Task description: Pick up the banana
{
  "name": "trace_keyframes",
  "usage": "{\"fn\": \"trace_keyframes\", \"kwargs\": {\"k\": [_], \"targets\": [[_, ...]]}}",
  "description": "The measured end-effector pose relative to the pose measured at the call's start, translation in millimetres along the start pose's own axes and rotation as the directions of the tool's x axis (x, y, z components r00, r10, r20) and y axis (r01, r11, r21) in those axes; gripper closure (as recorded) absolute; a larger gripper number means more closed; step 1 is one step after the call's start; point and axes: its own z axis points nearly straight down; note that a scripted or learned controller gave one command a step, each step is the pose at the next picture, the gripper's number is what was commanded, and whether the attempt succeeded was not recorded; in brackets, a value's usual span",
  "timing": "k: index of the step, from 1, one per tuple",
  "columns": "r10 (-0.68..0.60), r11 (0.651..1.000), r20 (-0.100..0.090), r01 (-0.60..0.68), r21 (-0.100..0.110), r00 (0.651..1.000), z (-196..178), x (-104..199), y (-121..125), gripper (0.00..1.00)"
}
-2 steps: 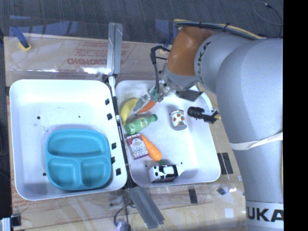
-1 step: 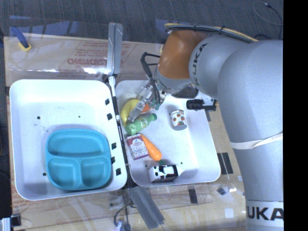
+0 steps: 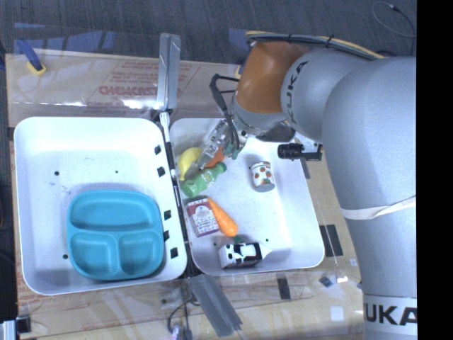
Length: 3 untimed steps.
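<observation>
Banana is located in the right bin, near its left wall and toward the far corner, long axis running roughly near-to-far with a slight curve. A green bottle is touching its near end. The hand is positioned just beside the banana on its right; whether it is open or closed cannot be told. Open floor is seen in the bin's right half, around a small can. A carrot, a card and a toy cow occupy the near-left area. A blue tray is held in the left bin.
</observation>
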Motion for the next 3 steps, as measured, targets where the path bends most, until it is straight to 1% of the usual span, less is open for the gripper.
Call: {"fn": "trace_keyframes", "kwargs": {"k": [1,2,3], "targets": [[0.004,1.000,-0.001,-0.004,-0.003,1.000,10.0,27.5,-15.4,1.00],[0.049,0.999,-0.004,-0.049,-0.003,0.999,10.5,28.1,-20.3,1.00],[0.198,0.980,-0.007,-0.198,-0.001,0.980,10.7,32.6,-24.5,1.00]]}}
